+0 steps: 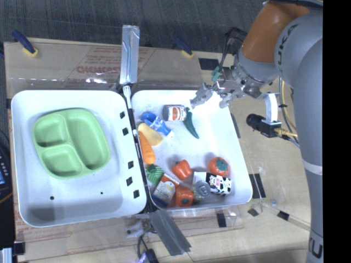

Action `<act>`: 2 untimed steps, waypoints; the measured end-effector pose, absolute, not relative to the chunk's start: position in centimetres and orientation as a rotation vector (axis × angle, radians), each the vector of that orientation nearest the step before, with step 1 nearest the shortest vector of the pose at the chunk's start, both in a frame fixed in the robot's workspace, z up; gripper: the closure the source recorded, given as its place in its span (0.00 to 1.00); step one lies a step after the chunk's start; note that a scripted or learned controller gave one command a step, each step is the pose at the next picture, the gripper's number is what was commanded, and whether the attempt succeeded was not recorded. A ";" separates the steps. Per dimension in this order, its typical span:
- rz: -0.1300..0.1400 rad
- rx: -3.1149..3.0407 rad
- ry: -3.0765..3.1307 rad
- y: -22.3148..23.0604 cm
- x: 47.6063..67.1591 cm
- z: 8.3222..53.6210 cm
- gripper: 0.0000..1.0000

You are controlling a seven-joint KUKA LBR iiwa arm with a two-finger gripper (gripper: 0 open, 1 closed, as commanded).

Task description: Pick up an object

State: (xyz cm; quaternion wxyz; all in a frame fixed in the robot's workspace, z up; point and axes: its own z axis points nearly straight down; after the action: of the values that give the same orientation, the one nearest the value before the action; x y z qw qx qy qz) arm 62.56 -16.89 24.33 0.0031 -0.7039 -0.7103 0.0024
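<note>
Two shallow white bins sit side by side on a brown surface (164, 59), and dark floor shows behind it. Blue clamps (24, 43) hold the far edge of the surface. The left bin (22, 163) holds a green tray (70, 141) with three sections, lying flat near the middle. The right bin (230, 147) holds a lot of small toys. A small can with a red label (175, 113) lies on its side near the far end, and a dark green pepper (192, 125) lies just beside it on the right. A blue toy (155, 121) and a pale yellow one (149, 134) sit near the wall between the bins, with an orange carrot (148, 151) just below them. At the near end, packed close, are an orange pepper (182, 170), a red tomato (218, 166), a black and white cow block (219, 183), a grey round thing (202, 189), a red toy (184, 196), a small carton (164, 190) and a green striped toy (154, 174). The grey arm (299, 64) with its orange band reaches in from the right. Its end effector (211, 97) hangs over the far right corner of the right bin, with its two fingers spread apart and nothing between them. It is near the can and the green pepper but not touching them.
</note>
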 end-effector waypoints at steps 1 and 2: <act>-0.017 -2.155 -2.300 -17.2 49.8 11.5 0.00; -0.024 -2.474 -1.961 -15.2 48.5 9.7 0.00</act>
State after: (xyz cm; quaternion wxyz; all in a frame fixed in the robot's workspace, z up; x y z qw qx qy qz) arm 48.52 -15.22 9.66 -0.0075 -0.7837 -0.6211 -0.0075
